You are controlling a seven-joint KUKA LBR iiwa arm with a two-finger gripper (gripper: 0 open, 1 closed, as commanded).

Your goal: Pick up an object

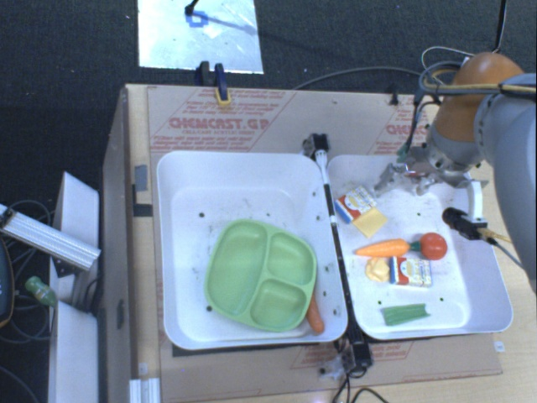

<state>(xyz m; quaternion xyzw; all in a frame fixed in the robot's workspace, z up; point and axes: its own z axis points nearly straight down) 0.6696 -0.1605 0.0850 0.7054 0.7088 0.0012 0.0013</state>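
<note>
The right bin (482,296) holds several toy foods: a small red-and-white carton (357,200), a yellow cheese wedge (371,222), an orange carrot (382,248), a red tomato (433,245), a printed packet (411,272) with a yellow piece (377,269) beside it, and a green pea pod (405,313). My gripper (409,180) hangs over the far part of this bin, just right of the carton. It is open, with nothing between its fingers.
In the left bin (180,225) lie a green divided plate (260,275) and a small orange sausage (315,317) at its near right corner. A black fitting with a cable (460,220) sits at the right bin's right side. The divider (331,225) separates the bins.
</note>
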